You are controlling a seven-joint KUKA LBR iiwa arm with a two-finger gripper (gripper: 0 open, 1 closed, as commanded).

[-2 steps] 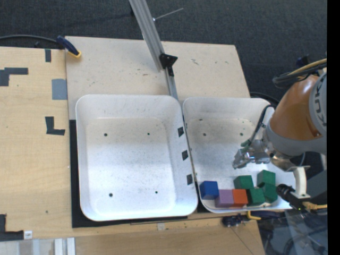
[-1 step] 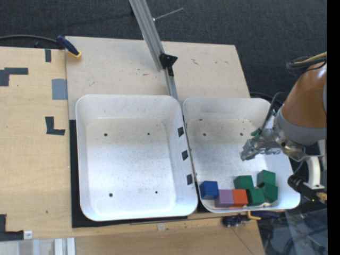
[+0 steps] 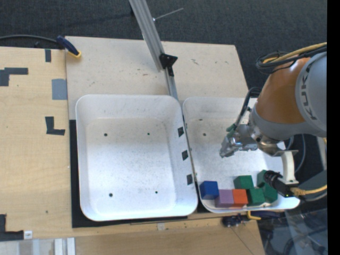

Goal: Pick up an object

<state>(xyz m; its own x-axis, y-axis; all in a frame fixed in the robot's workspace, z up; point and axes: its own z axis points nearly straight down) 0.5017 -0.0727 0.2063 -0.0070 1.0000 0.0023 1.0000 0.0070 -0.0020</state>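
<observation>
Found the gripper [image 3: 229, 146] hanging over the bare middle of the right bin [image 3: 212, 104], with nothing seen in its grasp. Could not tell whether spread or pressed together, being too small and blurred at that slant. Saw every candidate huddled in that bin's near corner, so toward the camera from the gripper and a little to the view's right. Noted a blue block [image 3: 209, 189] at the left end of the huddle, near the wall beside the left bin [image 3: 133, 102], then a purple block [image 3: 226, 197] just beside it and an orange block [image 3: 240, 196] touching the purple. Noted also a green block [image 3: 244, 183] behind the orange and another green block [image 3: 258, 196] to its right, close under the arm's own wrist. Read the long axis of the row as running left to right along the near rim. Judged the coming move a short travel toward the near rim followed by a descent. Judged the blue block the likeliest pick, with bare floor on its far side and some on its left. Reckoned the purple and orange hemmed in by neighbours on both flanks. Counted the near rim close behind the row as the chief hazard. Took the bare floor on the far side of the row as the one free approach.
</observation>
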